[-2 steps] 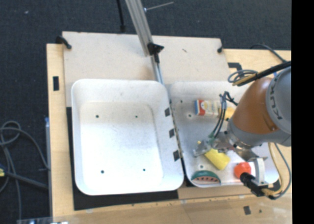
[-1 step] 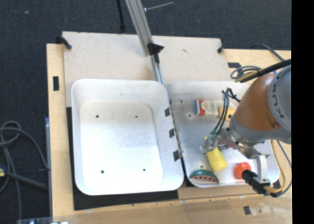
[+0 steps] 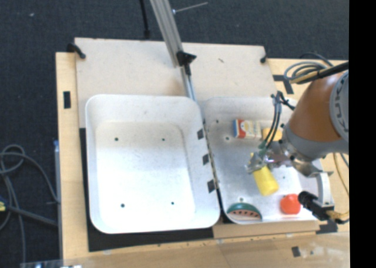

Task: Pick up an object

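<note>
Yellow cylinder [image 3: 266, 181], orange ball [image 3: 289, 204]

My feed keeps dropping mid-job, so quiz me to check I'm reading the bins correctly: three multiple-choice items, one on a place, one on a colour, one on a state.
1. Where do the loose objects lie?
A. In the bin on the view's left
B. In the bin on the view's right
C. On the bench outside both bins

2. What colour is the cylinder just below the end effector?
A. Yellow
B. Blue
C. Black

3. How does the small carton lie?
A. Under the watermelon slice
B. Leaning on the orange ball
C. On its own, apart from the other objects

Answers:
1. B, since the carton, the yellow cylinder, the orange ball and the watermelon slice all sit in the right bin.
2. A, it is plainly yellow beneath the end effector.
3. C, bare bin floor surrounds the carton.
</note>
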You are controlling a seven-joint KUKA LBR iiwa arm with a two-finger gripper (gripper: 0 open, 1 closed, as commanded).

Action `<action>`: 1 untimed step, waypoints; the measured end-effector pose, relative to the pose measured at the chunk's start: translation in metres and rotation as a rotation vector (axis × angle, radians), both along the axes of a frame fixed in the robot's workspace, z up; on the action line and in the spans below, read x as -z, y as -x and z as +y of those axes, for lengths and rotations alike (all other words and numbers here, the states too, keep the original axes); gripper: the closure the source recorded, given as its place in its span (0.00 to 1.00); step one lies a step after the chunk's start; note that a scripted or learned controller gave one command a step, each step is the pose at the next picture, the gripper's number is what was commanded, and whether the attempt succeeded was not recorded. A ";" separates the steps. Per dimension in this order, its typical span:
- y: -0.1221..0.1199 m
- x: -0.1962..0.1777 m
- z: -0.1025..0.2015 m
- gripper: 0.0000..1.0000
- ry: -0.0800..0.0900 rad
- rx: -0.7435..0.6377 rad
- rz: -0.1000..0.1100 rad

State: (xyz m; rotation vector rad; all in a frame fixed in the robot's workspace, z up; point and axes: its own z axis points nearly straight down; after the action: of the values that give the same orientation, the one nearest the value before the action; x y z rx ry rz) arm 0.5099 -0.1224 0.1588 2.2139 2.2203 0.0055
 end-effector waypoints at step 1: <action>-0.001 -0.063 0.003 1.00 0.000 -0.001 -0.002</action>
State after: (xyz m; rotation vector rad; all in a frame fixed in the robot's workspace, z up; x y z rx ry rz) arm 0.5106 -0.1192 0.2222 2.2118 2.2196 0.0079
